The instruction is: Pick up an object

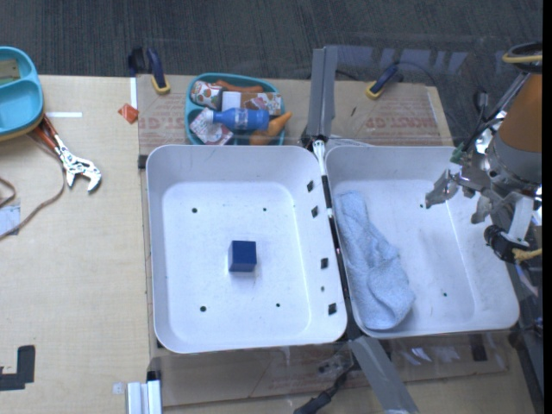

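The grey arm with its orange band (523, 128) reaches in above the right white bin's (483, 322) far right edge, its two-finger gripper (459, 188) pointing left.

Arm (523, 128): cut off by the right edge; only the wrist end and part of the orange band show.
Gripper (448, 188): small and cluttered with cables; finger state cannot be told.
Teal tray (17, 89): cut by the left edge; partly seen.
Tub (235, 110) behind the left bin (164, 257): contents jumbled, a blue bottle (241, 119) and orange pieces among them; other items too small to tell.
Cord (34, 198): runs off the left edge.
Black mark (17, 365), lower left: cut by the edge; nature unclear.
Right bin (483, 317): far corner hidden behind the gripper.
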Motion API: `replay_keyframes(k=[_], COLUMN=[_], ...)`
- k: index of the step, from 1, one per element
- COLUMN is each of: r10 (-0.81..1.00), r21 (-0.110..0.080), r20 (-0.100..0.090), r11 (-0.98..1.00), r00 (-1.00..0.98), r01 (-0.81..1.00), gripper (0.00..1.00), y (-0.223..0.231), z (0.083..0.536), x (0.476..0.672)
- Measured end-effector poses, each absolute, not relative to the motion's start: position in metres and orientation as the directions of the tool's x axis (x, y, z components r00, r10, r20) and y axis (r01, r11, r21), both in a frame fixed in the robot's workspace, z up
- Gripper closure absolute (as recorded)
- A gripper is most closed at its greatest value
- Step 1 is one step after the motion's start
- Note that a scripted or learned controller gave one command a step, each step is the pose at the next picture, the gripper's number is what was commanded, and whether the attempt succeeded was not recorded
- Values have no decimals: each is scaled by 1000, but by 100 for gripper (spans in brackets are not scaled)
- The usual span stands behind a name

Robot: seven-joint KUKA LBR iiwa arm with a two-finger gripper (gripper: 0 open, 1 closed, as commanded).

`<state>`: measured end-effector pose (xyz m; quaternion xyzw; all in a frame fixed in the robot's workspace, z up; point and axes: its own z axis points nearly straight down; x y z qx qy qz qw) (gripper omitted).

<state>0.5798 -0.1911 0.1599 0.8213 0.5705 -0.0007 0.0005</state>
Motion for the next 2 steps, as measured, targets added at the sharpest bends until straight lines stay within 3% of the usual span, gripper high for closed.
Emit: replay_keyframes(k=[1,2], r10=[888,957], r21=[-4,0], r20=[-2,-2], r11=[-460,-290], r00=[460,290], r01=[888,957], gripper=[0,0], y=[-108,-154], z=[91,125], x=[566,564])
